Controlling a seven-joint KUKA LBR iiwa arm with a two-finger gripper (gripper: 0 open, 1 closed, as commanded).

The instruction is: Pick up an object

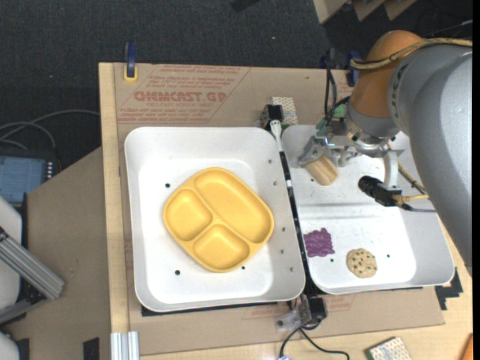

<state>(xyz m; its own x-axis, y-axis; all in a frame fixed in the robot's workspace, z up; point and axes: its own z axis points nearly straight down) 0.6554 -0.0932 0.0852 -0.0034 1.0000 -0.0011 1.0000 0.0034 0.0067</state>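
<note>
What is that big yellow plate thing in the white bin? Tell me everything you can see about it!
It is a yellow divided plate that looks like smooth plastic, with rounded corners. Raised ridges split it into three compartments: one large and two smaller. Nothing lies in any of them. It sits flat and right side up, turned at an angle, near the middle of the left white bin, resting on the bin's floor. Nothing else touches it.
</note>
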